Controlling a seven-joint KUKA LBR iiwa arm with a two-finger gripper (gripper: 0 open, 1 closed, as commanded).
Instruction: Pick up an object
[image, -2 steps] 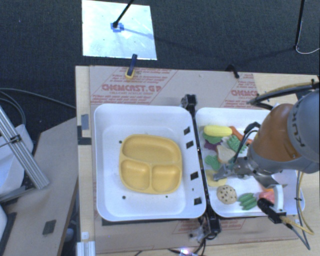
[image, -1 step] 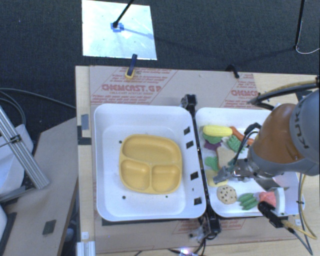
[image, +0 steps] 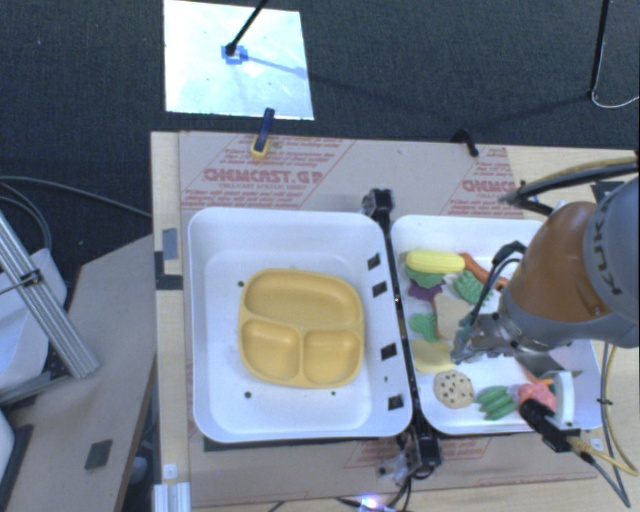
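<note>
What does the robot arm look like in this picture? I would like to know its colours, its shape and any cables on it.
The arm is thick and rounded, grey with a broad orange band above the wrist. Part of a dark lettering shows on the grey casing near the right edge. Thin dark cables curve along the wrist towards the gripper, which is dark grey metal.

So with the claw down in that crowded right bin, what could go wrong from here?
1. The claw sits among tightly packed toy food, so it may nudge neighbours like the cookie instead of gripping one item.
2. The corn and green pieces lie against each other, so a grab might catch two or slip off.
3. The arm hides part of the right bin, so a failed pick could be hard to spot.
</note>
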